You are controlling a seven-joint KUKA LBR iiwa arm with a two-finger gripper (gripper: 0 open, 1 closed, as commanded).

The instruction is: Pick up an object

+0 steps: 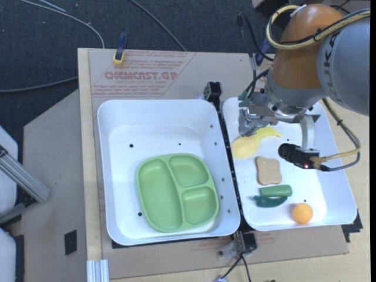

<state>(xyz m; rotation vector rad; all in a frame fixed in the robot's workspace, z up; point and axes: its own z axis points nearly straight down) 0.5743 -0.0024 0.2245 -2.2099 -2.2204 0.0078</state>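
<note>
Camera view looks down on a table (147,69) standing on dark carpet with cables. At 9 o'clock the left bin (111,119) holds a green divided plate (176,191). At 3 o'clock the right bin (338,184) holds a yellow banana (249,144), bread slice (269,170), green pepper (273,194) and orange (303,213). The arm leans in from 1 o'clock, its gripper (254,121) just above the banana; I cannot tell the state of the jaws.
</note>
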